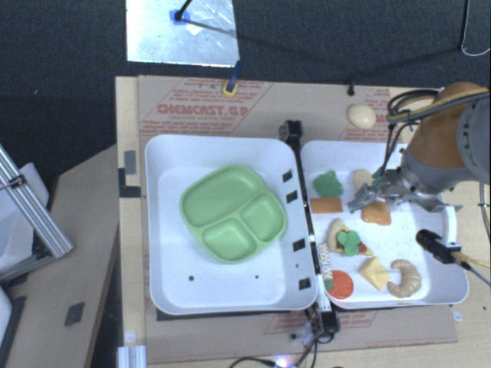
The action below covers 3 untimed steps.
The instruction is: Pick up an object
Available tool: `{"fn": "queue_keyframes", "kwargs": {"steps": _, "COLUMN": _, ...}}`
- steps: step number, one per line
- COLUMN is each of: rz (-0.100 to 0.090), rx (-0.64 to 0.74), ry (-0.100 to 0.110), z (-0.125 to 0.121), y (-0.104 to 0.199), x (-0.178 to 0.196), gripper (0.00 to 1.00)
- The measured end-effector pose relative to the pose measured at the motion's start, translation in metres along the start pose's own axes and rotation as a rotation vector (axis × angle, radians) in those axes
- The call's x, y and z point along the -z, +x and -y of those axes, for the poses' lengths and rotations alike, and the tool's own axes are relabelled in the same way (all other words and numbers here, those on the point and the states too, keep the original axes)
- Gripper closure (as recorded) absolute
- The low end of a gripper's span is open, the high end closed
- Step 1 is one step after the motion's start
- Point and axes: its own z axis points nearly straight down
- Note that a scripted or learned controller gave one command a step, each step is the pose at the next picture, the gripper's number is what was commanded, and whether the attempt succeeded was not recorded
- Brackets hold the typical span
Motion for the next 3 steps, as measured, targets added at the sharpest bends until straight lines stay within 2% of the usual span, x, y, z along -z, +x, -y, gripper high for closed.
{"fn": "queue_keyframes", "kwargs": {"steps": 1, "rz": 0.002, "rx": 0.0, "ry": -0.005, "z": -0.001, "y": 0.0, "x": -0.026, "gripper": 0.0}}
{"fn": "queue_keyframes", "kwargs": {"steps": 2, "rz": 0.005, "rx": -0.001, "ry": -0.013, "z": -0.003, "y": -0.001, "x": -0.012, "gripper": 1.0}}
{"fn": "queue_keyframes", "kwargs": {"steps": 3, "rz": 0.003, "rx": 0.002, "ry": -0.01, "z": -0.003, "y": -0.002, "x": 0.052, "gripper": 1.0}}
